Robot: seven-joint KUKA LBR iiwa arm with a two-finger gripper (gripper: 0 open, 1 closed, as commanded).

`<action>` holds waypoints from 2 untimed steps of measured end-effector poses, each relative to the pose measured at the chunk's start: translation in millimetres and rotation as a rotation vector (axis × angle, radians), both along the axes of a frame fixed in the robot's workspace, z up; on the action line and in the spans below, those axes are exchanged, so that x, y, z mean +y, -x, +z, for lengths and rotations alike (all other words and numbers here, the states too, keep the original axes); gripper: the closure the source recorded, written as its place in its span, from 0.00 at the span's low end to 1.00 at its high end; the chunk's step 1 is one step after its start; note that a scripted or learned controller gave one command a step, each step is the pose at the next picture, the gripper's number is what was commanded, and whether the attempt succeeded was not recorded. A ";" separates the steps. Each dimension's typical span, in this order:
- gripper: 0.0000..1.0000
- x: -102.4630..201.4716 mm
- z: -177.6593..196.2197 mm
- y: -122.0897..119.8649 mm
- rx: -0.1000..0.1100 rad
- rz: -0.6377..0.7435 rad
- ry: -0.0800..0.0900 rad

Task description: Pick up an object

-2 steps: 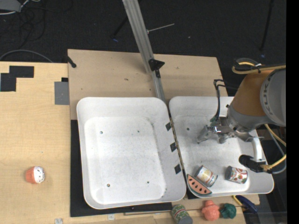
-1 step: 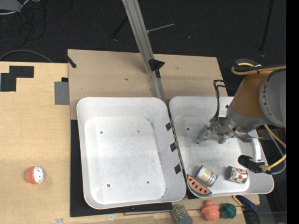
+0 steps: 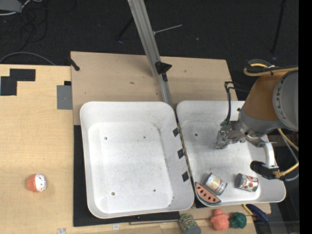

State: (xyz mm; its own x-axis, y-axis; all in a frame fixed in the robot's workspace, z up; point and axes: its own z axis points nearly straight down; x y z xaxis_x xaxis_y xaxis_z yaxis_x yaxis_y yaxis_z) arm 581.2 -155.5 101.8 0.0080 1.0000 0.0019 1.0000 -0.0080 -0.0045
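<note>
In the right bin (image 3: 204, 116), near its front edge, lie a small tin can (image 3: 214, 184), a red-and-white cup on its side (image 3: 247, 182) and a watermelon-slice toy (image 3: 206, 194). My gripper (image 3: 224, 141) hangs low over the middle of the right bin, well behind those objects and apart from them. I see nothing between its fingers. The arm's orange band (image 3: 261, 99) sits above it at the right.
The left bin (image 3: 97, 116) lies beside the right one, with a row of black clips (image 3: 180, 152) along the shared rim. A metal rail (image 3: 148, 38) slants in from the back. Small toys (image 3: 219, 221) rest on the bench in front of the right bin; a red-white ball (image 3: 36, 183) lies far left.
</note>
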 end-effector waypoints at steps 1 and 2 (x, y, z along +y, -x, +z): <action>1.00 -2.6 44.4 -6.6 -0.006 0.009 0.002; 1.00 -5.6 87.1 -9.4 -0.007 0.008 0.002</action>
State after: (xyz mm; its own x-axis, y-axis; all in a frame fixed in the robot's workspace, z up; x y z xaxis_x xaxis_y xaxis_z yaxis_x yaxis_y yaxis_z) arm 590.6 -161.1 189.0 0.0003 1.0000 -0.0005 1.0000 -0.0003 0.0022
